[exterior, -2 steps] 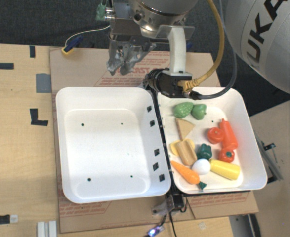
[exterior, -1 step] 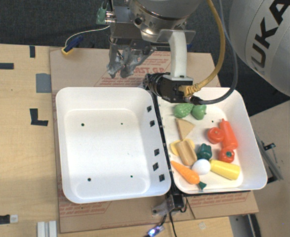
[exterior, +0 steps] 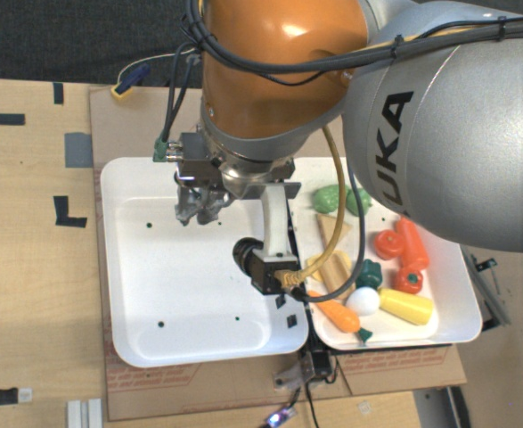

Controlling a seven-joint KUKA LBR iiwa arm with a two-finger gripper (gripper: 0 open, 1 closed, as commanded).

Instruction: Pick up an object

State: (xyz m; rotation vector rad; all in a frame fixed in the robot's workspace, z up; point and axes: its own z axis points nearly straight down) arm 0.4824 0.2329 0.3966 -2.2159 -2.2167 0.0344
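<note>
Hanging above the white bin on the view's left (exterior: 167,279), the claw (exterior: 199,205) sits near that bin's far edge, clear of the toys, and nothing can be seen held in it; whether it is open or closed cannot be told from this angle. The grey arm (exterior: 439,123) reaches in from the right, and its orange band (exterior: 279,52) takes up much of the upper middle of the view. All the things to pick lie in the right bin (exterior: 453,306). A green piece (exterior: 332,199) rests at the far end. A round red piece (exterior: 388,243) lies just beside a longer orange-red one (exterior: 414,243), with a smaller red piece (exterior: 408,282) a little nearer the camera. A yellow piece (exterior: 406,308) lies toward the near rim, touching a white egg-shaped piece (exterior: 363,301). An orange carrot (exterior: 339,315) lies at the near left of this bin, and a tan block (exterior: 334,270) leans along its left wall (partly hidden by the robot's cable). A small dark green piece (exterior: 370,275) sits just above the egg. Both bins rest on a cardboard sheet (exterior: 145,390) laid over the pale wooden counter (exterior: 29,266), which carries several black tape marks (exterior: 65,212).
</note>
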